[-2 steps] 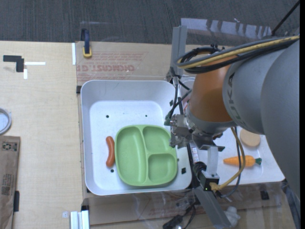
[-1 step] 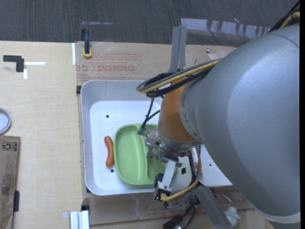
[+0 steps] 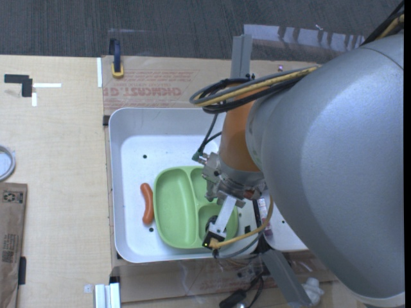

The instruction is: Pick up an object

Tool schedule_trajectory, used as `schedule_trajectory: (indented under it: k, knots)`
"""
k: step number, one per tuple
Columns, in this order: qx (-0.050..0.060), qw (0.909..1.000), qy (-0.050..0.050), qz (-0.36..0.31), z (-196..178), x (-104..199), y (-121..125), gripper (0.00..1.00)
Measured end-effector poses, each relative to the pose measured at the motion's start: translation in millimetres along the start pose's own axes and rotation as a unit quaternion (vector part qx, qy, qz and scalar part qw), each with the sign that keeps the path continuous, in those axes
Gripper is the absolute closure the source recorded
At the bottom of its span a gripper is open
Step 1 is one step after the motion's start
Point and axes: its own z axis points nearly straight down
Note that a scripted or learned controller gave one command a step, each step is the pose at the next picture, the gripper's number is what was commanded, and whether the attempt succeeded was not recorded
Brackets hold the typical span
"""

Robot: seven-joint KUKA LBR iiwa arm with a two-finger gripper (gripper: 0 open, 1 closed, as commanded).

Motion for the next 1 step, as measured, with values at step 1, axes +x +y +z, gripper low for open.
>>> schedule_trajectory:
  k: [1]
  knots:
    - [0.0,0.9945,0.0,-0.105,-58.6,-26.1,16.7,1.0]
